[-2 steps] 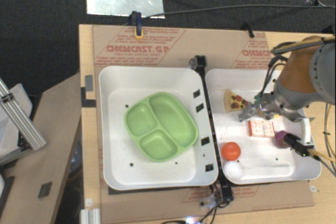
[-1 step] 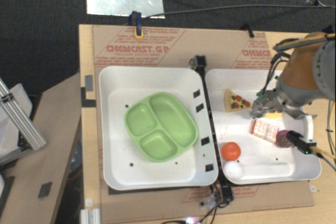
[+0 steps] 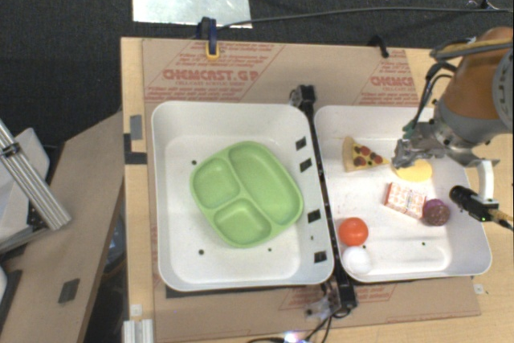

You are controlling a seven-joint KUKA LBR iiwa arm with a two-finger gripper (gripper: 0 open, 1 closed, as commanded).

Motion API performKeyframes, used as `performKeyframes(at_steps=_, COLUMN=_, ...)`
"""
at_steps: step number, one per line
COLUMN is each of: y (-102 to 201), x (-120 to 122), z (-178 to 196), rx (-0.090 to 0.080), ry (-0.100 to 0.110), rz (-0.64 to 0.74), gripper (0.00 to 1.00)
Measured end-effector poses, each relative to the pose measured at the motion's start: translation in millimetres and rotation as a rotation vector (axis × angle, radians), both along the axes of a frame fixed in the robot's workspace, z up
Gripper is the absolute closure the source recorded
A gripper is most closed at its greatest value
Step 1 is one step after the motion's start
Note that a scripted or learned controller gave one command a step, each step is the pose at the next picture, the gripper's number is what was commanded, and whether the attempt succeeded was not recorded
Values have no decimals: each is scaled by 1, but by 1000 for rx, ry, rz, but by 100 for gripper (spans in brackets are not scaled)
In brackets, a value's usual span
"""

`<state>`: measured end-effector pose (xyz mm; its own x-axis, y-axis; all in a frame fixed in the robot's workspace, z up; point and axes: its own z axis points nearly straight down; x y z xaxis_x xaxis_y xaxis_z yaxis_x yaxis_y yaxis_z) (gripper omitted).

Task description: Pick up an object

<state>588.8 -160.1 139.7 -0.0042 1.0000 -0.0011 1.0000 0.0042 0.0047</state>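
The right bin (image 3: pixel 466 253) holds several small objects. A pizza-slice toy (image 3: pixel 361 155) lies near its back left. A flat yellow piece (image 3: pixel 416 171) lies just right of it, and my gripper (image 3: pixel 408 154) hangs directly over that piece's back edge, partly covering it. Toward the front lie a pink and white packet (image 3: pixel 404 200), a purple ball (image 3: pixel 436 211), an orange ball (image 3: pixel 352 231) and a white ball (image 3: pixel 357 258). The arm's orange band (image 3: pixel 482 80) rises above the wrist at the right.
The left bin (image 3: pixel 173 173) holds a green divided plate (image 3: pixel 245 193). A black clip strip (image 3: pixel 315 173) runs between the two bins. A black part of the wrist (image 3: pixel 472 203) sticks out over the right bin's right wall.
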Motion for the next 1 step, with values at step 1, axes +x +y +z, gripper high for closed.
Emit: performKeyframes(at_steps=1, y=9, x=-3, z=51, rx=0, ry=0, rz=1, gripper=100)
